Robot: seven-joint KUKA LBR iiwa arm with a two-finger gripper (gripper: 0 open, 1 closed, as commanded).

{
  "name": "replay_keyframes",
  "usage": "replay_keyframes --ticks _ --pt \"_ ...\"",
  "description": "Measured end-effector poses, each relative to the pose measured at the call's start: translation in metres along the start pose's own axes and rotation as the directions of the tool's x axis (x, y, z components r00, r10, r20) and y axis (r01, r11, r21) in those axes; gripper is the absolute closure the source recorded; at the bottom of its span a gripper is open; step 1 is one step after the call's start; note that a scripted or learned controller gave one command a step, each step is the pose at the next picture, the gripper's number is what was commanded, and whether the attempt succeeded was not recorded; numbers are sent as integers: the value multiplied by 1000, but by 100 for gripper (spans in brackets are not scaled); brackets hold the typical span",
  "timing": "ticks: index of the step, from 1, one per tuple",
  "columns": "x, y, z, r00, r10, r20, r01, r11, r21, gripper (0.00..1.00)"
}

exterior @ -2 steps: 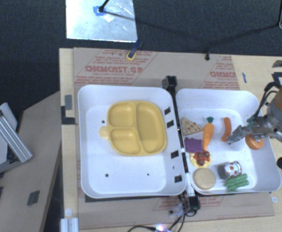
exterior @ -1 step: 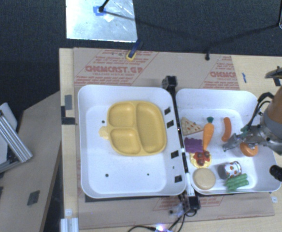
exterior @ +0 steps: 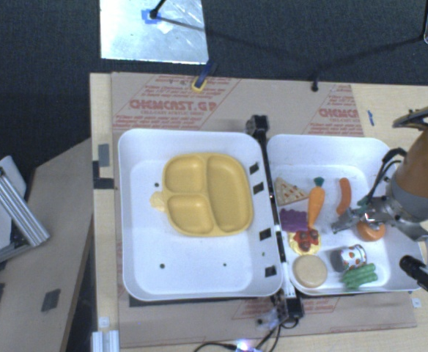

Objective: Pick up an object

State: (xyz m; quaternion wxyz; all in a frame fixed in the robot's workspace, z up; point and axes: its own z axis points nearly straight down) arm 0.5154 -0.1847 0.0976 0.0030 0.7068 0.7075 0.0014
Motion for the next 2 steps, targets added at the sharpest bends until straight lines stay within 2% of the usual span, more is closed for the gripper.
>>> replay_keyframes --ticks 1,2 --pt "0 0 -9 1000 0 0 0 1000 1 100" --pt "1 -6 -69 1000 -3 0 3 1000 0 100"
